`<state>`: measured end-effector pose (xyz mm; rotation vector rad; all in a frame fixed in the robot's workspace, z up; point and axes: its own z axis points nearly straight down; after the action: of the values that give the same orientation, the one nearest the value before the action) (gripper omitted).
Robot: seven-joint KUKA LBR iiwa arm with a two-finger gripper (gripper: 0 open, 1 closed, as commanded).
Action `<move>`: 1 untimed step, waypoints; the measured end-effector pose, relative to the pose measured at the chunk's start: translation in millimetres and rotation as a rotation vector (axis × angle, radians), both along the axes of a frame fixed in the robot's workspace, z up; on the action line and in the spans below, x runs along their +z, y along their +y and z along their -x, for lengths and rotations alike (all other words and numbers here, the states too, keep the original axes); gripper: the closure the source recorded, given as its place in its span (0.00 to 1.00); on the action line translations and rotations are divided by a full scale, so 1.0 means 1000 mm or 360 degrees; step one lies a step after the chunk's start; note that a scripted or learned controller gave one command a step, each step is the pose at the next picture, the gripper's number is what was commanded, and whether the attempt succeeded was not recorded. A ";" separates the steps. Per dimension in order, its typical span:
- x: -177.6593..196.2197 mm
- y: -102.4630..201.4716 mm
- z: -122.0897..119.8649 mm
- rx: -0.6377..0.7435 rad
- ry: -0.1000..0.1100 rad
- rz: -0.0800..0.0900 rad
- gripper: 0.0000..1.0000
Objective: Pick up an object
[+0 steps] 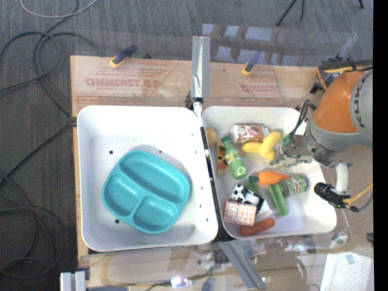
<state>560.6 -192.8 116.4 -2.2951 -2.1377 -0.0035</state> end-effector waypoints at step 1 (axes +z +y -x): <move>0.000 0.000 0.000 0.0000 0.0000 0.0000 0.00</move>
<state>560.5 -192.7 116.3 -2.2949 -2.1378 -0.0030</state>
